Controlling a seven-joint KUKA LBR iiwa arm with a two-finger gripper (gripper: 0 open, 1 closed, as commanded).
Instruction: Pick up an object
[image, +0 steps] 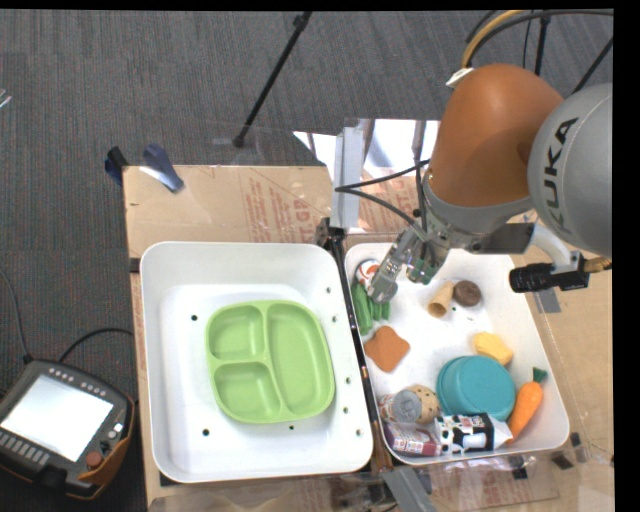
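End effector (385, 285): low over the upper-left corner of the right bin (545, 385), slanting down-left from the wrist; spread or pressed together cannot be told, tips blurred against the clutter.
Step in hand: judged an approach for a pick; nothing seen held.
Just below the tips: green pods (365, 308) along the bin's left wall, likeliest target.
Further below: orange wedge (386, 348), lying flat.
To the right: small cone (441, 298) and brown disc (466, 293), close together.
Far below-right: teal bowl (477, 388), carrot (527, 400), yellow piece (492, 347).
Well to the left: green divided plate (270, 360) in the left bin (160, 300).
Next move: straight descent, tips astride the pods, clear of the wall.
Hidden: item under the tips, part-covered, red-and-white, unidentifiable.
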